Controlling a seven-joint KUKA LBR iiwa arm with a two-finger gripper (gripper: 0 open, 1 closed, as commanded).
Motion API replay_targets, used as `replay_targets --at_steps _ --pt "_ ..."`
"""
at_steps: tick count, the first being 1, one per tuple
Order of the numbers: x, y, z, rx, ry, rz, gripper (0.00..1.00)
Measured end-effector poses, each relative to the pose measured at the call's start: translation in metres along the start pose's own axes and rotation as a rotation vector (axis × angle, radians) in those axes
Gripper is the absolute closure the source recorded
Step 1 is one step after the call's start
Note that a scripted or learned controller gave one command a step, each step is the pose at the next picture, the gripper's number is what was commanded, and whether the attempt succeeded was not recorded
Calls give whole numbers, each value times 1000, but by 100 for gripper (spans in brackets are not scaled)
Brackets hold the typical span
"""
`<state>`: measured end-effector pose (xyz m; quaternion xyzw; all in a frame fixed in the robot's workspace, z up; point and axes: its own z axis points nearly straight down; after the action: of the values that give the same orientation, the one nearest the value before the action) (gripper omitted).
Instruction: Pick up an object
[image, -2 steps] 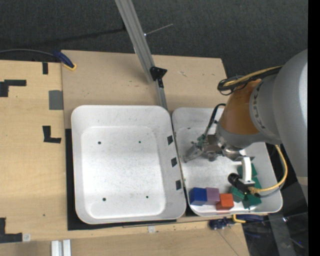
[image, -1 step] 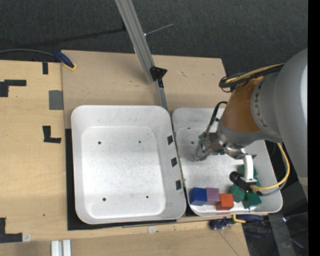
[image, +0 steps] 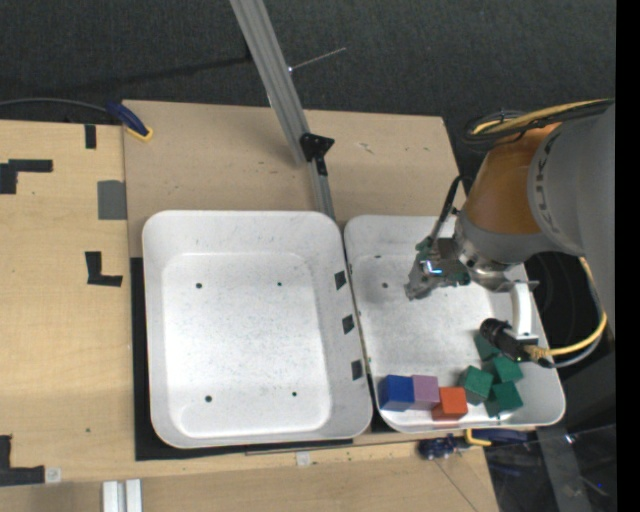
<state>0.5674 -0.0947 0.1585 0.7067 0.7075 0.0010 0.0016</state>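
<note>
My hand (image: 428, 279) hovers over the bare middle of the right-hand shallow white bin (image: 400, 235), its grip state impossible to tell, while the pickable small coloured blocks, blue (image: 397, 391), lilac (image: 425, 389), orange (image: 452, 402) and green (image: 479, 383), crowd the bin's near edge.

Grey arm (image: 560, 190) enters from right, orange band above wrist, bent downward; gripper (image: 422, 283) points left and down, nothing visible between fingers.
</note>
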Motion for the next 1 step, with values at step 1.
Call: replay_targets --at_steps 1 --pt "0 -5 -44 1 0 0 100"
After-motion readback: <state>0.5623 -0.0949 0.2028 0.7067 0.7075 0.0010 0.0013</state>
